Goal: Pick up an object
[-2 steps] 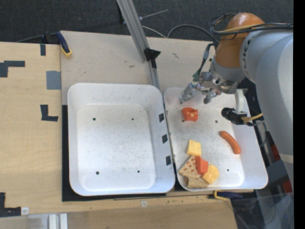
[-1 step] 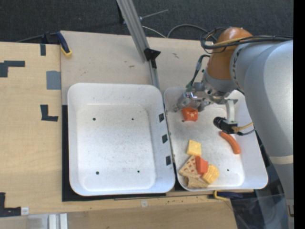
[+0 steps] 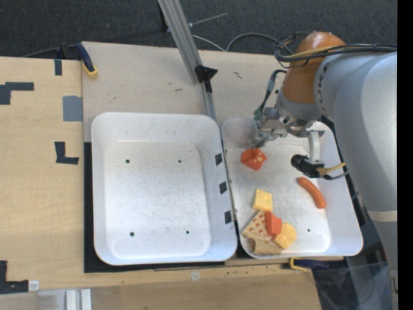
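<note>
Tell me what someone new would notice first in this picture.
The big grey arm coming in from the right, its gripper low over a red block in the right bin. Next, the pile of yellow and orange toy food at that bin's near edge, and an orange sausage beside it.

Arm cut off at right.

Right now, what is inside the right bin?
The right bin holds a red block, an orange sausage and piled toy food pieces; whatever lies beneath that pile is covered.
</note>
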